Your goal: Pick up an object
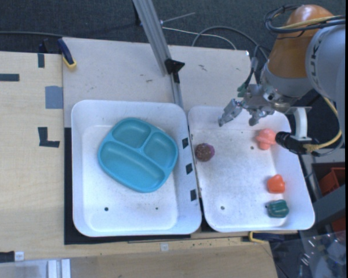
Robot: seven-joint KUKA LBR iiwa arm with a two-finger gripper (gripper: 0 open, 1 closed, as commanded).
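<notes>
The gripper (pixel 241 117) hovers over the far end of the right bin (pixel 232 213), fingers apart and holding nothing, so this looks like the approach, with no object picked out by contact yet. Closest candidates: the pink object (pixel 265 138) just beside it and the dark purple ball (pixel 205 152) near the bin's left wall. Next move, I'd say, calls for lining up over one of them, dropping straight down and closing. Count: four small objects in the right bin, pink, purple, orange (pixel 275 184) and green (pixel 276 208); one blue divided plate (pixel 138 154) in the left bin (pixel 87 213); two bins on the surface
</notes>
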